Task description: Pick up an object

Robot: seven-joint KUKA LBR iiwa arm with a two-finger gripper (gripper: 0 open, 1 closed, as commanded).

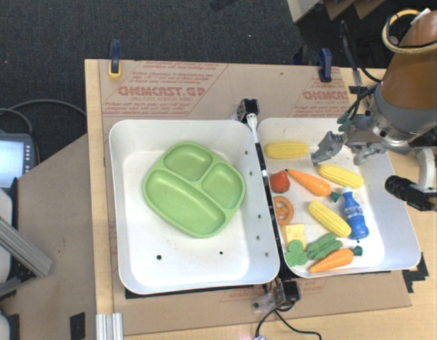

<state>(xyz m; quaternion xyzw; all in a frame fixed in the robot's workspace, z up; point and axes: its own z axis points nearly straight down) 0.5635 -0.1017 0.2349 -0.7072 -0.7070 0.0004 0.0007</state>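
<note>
My gripper [343, 154] hangs over the back of the right bin [399, 250], its two fingers spread apart with nothing between them. Just below it in the view lies a yellow corn cob [341, 176]. Another corn cob [287, 149] lies to its left, and a third [329, 218] nearer the front. An orange carrot [310, 183], a red tomato [279, 182], an orange pretzel ring [282, 208], a blue bottle [354, 215], a yellow cheese piece [294, 232], green vegetables [321, 246] and a second carrot [331, 260] fill that bin.
The left bin [133, 253] holds a green divided plate [194, 188]. A black rail [263, 183] runs between the two bins. The arm's orange band [413, 76] and grey wrist rise at the right edge. A black part [409, 192] juts over the right bin's rim.
</note>
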